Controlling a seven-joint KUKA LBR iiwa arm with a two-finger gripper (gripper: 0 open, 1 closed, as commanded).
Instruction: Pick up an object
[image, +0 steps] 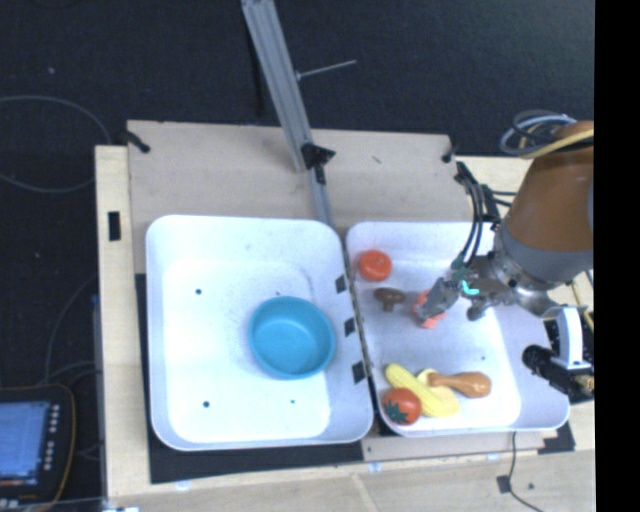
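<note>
1. Carrot-like orange piece (432, 318) lies mid-way across the right bin (500, 240), touching the tip of the gripper (437, 300) — whether it sits between the jaws I cannot tell, nor whether they are open or closed.
2. Brown mushroom-shaped toy (389, 296) lies just left of it; a close should avoid catching it.
3. Lift straight up — slowly, checking that the piece rises.
4. Orange ball (375, 265) sits farther left; banana (425, 391), tomato (402, 406) and drumstick (463, 382) crowd the near edge, well apart.
</note>
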